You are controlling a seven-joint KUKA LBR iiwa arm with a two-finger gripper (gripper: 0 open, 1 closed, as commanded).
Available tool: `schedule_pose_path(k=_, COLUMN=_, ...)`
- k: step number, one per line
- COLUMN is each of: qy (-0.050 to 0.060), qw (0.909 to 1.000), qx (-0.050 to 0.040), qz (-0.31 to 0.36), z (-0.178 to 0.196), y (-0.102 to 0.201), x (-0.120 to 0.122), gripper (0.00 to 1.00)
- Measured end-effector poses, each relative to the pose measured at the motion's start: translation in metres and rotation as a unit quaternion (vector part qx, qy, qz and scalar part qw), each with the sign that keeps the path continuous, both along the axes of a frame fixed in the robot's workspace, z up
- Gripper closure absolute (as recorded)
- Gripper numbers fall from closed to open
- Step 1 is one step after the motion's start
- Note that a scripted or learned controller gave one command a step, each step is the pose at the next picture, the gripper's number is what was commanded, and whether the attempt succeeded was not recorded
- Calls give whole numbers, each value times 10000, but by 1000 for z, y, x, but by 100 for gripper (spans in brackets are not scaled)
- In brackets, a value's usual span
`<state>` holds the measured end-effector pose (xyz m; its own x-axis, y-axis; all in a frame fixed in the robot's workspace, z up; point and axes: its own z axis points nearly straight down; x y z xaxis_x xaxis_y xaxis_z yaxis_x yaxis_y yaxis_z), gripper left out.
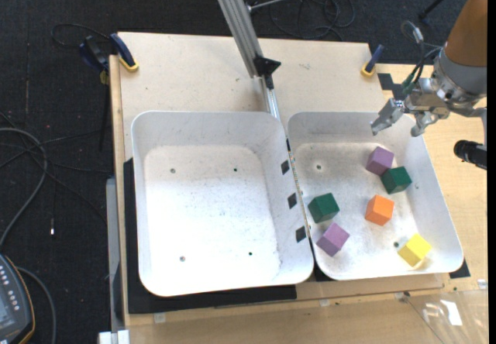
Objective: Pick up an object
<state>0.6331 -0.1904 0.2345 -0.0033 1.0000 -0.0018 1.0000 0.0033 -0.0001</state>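
arm point(473, 32) cropped (right edge)

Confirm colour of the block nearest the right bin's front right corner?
Yellow block, seen in the camera view.

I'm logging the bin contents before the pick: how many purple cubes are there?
2, both in the right bin. One purple cube sits near the back, touching a green cube. The other purple cube lies toward the front, beside the second green cube. None looks hidden.

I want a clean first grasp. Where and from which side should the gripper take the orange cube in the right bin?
Take the orange cube from straight above, fingers closing on two opposite side faces. It sits flat and apart from the green cube and yellow cube, so its sides look free. The gripper is open above the bin's far edge.
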Motion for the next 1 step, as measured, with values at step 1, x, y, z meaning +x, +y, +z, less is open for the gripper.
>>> schedule_pose_path(k=1, qy=8, qw=10000, qx=2, qz=-24, z=-142, y=-27, x=-21, gripper=0)
